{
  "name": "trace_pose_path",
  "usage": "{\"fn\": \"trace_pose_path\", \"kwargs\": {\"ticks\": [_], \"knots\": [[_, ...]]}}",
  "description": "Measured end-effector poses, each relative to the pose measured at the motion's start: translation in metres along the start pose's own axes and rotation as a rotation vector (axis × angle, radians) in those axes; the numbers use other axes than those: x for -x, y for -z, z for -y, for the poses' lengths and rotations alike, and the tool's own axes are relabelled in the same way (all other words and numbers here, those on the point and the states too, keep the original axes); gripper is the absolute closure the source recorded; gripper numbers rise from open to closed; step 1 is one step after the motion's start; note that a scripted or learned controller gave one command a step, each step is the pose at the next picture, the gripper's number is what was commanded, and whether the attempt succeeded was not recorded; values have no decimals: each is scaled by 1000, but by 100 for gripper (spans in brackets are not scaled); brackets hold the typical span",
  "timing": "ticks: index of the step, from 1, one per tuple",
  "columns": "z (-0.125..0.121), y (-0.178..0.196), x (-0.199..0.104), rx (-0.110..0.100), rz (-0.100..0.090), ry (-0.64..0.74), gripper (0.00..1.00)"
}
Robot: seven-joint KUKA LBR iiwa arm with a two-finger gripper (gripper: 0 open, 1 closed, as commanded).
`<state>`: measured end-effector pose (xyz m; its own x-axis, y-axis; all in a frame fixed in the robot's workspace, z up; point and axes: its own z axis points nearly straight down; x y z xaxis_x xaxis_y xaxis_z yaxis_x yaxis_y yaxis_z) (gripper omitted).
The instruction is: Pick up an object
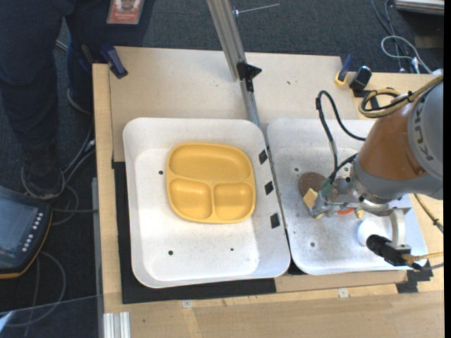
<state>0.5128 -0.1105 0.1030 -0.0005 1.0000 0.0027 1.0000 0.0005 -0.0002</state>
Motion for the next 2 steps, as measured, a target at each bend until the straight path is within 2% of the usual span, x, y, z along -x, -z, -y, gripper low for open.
{"fn": "trace_pose_path", "kwargs": {"ticks": [1,2], "knots": [[-11,55,-6,7,4,2,100],[-7,117,-10,8,4,2,100]]}}
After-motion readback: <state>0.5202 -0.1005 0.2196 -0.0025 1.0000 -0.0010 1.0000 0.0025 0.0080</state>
